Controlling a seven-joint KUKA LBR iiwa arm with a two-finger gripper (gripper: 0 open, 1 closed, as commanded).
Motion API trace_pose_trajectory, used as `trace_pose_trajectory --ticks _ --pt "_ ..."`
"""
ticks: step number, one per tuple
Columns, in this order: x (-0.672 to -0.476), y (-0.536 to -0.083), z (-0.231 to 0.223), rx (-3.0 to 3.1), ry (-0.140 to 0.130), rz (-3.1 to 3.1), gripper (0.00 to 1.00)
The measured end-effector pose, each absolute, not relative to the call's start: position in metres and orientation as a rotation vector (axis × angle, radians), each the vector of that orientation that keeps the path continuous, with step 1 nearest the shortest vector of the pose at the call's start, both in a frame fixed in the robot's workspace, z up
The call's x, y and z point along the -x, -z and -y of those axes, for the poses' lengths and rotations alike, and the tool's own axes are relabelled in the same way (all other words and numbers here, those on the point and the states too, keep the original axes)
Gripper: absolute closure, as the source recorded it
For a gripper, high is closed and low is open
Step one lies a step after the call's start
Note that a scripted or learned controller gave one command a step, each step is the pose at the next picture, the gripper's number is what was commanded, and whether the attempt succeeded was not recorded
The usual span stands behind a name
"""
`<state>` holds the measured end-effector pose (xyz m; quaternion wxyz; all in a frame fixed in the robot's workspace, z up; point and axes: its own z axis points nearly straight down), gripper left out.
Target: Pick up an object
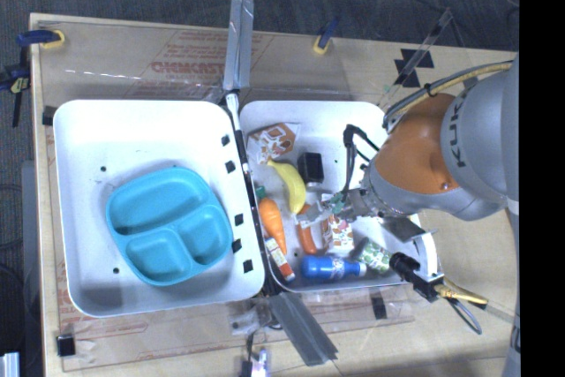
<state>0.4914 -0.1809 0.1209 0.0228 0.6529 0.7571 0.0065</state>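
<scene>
You are viewing the hand [340,206] hovering low over the right bin [331,109], among banana [290,184], carrot [272,223] and blue bottle [331,267]. Its opening cannot be told. Crowding is risking a slipped or doubled grasp.

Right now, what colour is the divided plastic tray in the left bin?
Light blue divided plastic tray, clearest in the camera view.
</scene>
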Motion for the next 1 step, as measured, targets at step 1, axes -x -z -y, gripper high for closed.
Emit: trace_pose_trajectory --ticks 1 --pt "-0.4927 -0.1315 0.1817 -2.013 -0.019 -2.346 1.0"
